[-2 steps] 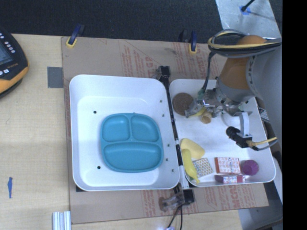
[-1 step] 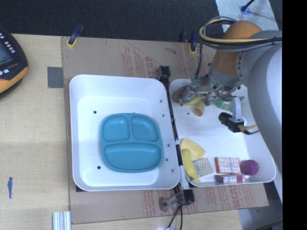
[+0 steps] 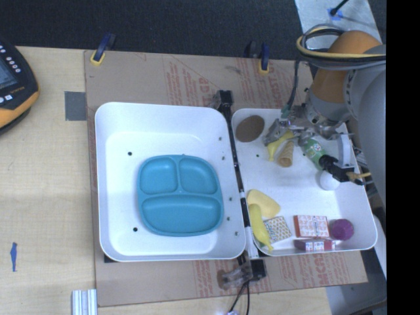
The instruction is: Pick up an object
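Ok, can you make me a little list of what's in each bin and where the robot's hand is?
left bin: a blue plate with three sections, lying flat in the middle
right bin: brown disc, cone, yellow banana, small boxes, purple ball, white ball
gripper: low over the right bin's far end, by the cone
holding anything: cannot tell
arm: comes in from the right

A robot lab: 2 white bins [image 3: 105, 176] clamped to a cardboard-covered bench [image 3: 46, 195], teach pendant [image 3: 13, 84] alongside.
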Robot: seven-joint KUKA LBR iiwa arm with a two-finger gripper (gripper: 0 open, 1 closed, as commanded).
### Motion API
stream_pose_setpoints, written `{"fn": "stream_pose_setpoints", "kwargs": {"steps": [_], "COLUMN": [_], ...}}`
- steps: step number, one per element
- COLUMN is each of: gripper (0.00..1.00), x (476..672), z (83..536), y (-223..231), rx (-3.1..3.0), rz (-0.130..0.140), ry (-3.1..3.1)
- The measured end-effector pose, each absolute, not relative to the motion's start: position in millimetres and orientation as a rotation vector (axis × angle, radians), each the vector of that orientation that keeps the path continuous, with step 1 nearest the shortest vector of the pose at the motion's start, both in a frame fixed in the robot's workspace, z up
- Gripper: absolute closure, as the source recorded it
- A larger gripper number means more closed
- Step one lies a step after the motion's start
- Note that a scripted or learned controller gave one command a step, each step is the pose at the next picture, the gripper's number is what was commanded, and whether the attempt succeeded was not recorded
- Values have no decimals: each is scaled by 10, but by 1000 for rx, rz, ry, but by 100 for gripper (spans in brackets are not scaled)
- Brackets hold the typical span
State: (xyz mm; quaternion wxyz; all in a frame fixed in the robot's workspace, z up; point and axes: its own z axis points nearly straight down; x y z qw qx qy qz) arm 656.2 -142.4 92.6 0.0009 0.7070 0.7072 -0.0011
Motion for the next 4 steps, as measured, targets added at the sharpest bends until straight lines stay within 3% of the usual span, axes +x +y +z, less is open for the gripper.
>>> {"fn": "stream_pose_setpoints", "kwargs": {"steps": [1, 2, 3, 4], "gripper": [0, 0, 0, 0], "x": [4790, 5170, 5973, 6535], "z": [907, 919, 928, 909], "y": [-1068, -938, -1072, -963], "rx": [2232, 2214, 2213, 2228], "rz": [-15, -1, 3, -17], "ry": [2236, 2230, 2224, 2232]}}
